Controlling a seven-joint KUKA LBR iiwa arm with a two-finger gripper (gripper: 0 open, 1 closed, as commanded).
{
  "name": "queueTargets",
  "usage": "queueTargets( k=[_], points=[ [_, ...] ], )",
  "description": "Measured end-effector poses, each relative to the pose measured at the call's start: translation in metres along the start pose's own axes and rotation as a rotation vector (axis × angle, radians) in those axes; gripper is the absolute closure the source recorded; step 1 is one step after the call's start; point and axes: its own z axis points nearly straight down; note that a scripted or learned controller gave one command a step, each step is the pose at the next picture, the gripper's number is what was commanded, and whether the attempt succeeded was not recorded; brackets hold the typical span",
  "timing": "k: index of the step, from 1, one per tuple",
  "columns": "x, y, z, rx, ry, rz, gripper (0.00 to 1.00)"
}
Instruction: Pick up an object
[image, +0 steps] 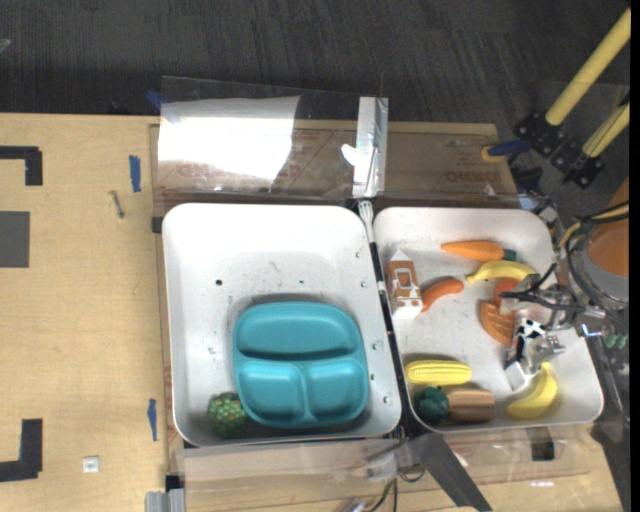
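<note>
Several candidates: we count a carrot (472, 249), two bananas (502, 272) (535, 394), a corn cob (438, 373), an orange slice-shaped piece (496, 320) and a brown roll-like piece (470, 404), all crowded in the right bin (420, 225).
Likeliest target: we judge it to be the lower banana, lying near the bin's right wall, or the orange piece just beside the tool.
Gripper (527, 345): low inside the right bin between those two; we cannot tell how it is set, and we see nothing caught in it.
Risk, crowding: neighbours lie close, so we expect a descent could nudge one aside and close on nothing.
Risk, wall: the banana could slide against the bin's side.
Left bin (190, 300): a teal divided tray (299, 363) and a green knobbly fruit (227, 412), well apart from the tool.
</note>
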Motion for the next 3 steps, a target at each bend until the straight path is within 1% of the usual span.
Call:
queueTargets(
  k=[1, 2, 3],
  points=[
    [0.003, 0.043, 0.005, 0.01, -0.023, 0.064, 0.0],
    [-0.009, 0.051, 0.007, 0.012, -0.015, 0.091, 0.0],
    [-0.008, 0.065, 0.006, 0.012, -0.018, 0.215, 0.0]
  ],
)
